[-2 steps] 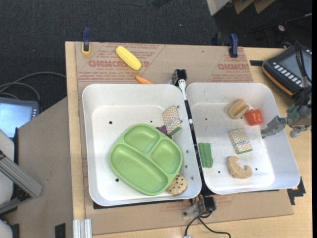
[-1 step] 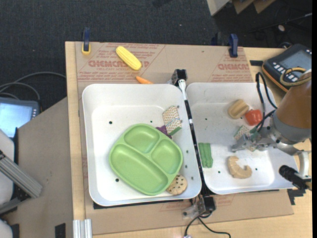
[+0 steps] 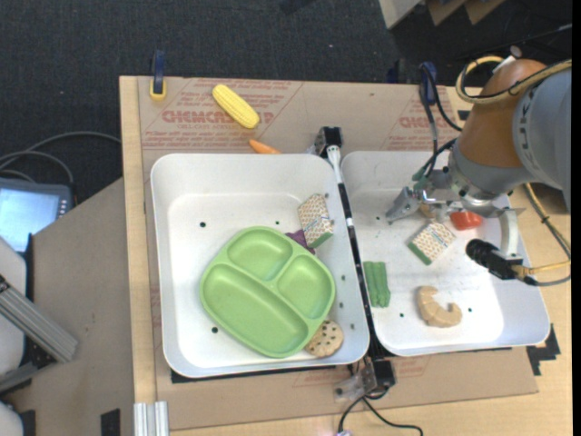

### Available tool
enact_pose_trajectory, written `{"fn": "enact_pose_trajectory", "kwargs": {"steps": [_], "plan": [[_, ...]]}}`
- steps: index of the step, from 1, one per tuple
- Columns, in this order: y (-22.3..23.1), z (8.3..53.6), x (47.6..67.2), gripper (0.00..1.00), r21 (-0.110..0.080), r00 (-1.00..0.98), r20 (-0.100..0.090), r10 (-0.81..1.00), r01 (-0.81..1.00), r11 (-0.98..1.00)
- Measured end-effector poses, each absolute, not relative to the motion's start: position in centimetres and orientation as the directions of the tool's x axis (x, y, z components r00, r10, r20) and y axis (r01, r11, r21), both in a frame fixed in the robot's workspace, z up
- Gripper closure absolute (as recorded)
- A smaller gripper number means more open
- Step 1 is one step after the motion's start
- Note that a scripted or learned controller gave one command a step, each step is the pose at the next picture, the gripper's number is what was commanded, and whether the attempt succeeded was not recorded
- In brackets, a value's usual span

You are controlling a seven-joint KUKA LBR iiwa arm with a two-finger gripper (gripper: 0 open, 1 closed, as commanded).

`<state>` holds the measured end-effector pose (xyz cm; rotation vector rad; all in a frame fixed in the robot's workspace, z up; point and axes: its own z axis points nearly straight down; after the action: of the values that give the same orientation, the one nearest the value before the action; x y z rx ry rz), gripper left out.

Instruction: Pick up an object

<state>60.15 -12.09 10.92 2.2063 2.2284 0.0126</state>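
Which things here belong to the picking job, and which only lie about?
Belong to the job:
gripper
patterned packet near it
green block
tan crescent piece

Lying about:
green plate
cookie
second packet
yellow corn on the bench

Glossy plastic plate (image 3: 263, 291); smooth white plastic bins (image 3: 172, 243).
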Motion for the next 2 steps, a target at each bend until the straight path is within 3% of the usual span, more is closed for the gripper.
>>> {"fn": "enact_pose_trajectory", "kwargs": {"steps": [1, 2], "plan": [[-14.2, 8.3, 49.2, 0.00, -0.011, 0.006, 0.002, 1.000, 1.000, -0.006], [-14.0, 9.5, 49.8, 1.00, 0.002, 0.002, -0.001, 1.000, 1.000, -0.002]]}}
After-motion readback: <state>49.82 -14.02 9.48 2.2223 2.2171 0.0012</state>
